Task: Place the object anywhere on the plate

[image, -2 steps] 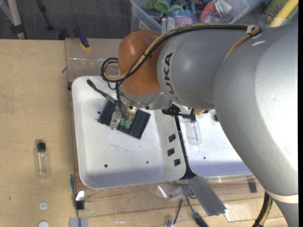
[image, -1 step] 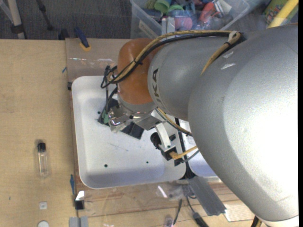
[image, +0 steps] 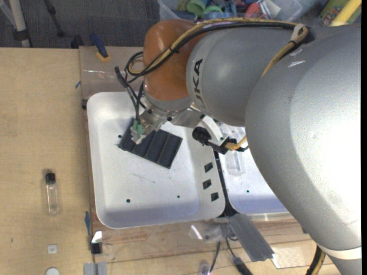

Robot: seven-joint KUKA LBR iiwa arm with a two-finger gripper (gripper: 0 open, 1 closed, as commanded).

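Light wooden bench (image: 34,113) with two shallow white bins side by side, and the left bin (image: 109,199) is the handy reference: the big grey arm (image: 275,96) with its orange band (image: 163,53) reaches in over that bin's upper middle. The gripper (image: 137,132) sits low over the bin floor, right on top of a dark ribbed flat thing (image: 157,146), probably the plate. There's a small greenish bit at its tip, too blurry to call, and can't tell how the gripper stands. A small clear vial (image: 51,192) lies on the bench, well left of the bin.
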